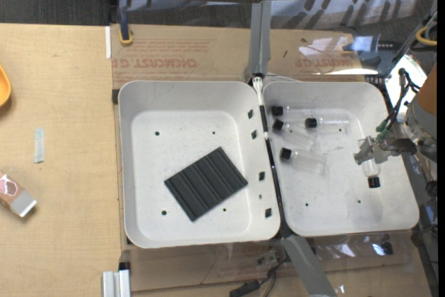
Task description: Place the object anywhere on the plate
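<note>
Dark carpet runs along the top of the camera view; below it the surface (55, 94) is tan wood, with cardboard under two white bins set side by side. You have the left bin (139, 97) holding a dark ribbed plate (206, 183), lying flat and turned diagonally near the bin's middle. The right bin (327, 219) holds several clear vials with black caps (306, 132), clustered in its upper left part, apart from the plate and across the shared bin wall.

Your end effector (372, 158) sits over the right side of the right bin. A clear vial with a black cap (373, 177) hangs just below it; whether the fingers are spread or pinching that vial, I cannot tell, since the wrist hides them.

Judgement: you are at the pick stage, at most just gripped; nothing rests on the plate yet. The next move calls for a confirmed hold, then a lift high enough to clear the central wall, then travel left to the plate.

Room: the plate has bare bin floor on all sides, so any landing on its ribbed face serves. Watch the raised rims between the bins and the vial cluster along the path.
</note>
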You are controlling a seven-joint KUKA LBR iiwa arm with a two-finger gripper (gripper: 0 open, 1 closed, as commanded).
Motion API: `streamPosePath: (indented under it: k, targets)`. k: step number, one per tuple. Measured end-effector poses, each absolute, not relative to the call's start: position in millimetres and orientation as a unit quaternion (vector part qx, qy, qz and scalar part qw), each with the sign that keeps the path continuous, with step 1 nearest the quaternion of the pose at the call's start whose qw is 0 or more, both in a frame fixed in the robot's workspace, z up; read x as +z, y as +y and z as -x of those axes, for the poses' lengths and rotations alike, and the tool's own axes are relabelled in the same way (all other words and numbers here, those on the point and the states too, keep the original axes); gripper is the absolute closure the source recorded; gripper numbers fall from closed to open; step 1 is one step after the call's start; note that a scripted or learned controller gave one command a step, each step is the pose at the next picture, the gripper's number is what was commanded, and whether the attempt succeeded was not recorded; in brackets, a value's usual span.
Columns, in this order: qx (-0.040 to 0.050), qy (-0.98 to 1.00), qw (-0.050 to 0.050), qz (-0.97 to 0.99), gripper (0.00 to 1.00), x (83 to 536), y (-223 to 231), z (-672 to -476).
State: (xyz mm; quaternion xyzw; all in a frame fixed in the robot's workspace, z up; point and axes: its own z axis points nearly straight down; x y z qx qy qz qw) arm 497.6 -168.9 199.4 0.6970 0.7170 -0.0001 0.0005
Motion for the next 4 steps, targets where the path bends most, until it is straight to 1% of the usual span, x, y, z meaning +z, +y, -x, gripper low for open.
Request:
streamPosePath:
  k: [1,2,3,4]
  targets:
    - [-0.0012,0.741,0.000,-0.672,1.00,215,-87,-533.8]
    - [-0.0013,0.842,-0.001,-0.540,1.00,192,-17,-556.1]
    - [-0.0011,0.854,-0.001,-0.519,1.00,191,45,-542.3]
    - [-0.0008,0.929,0.000,-0.370,1.00,191,123,-601.8]
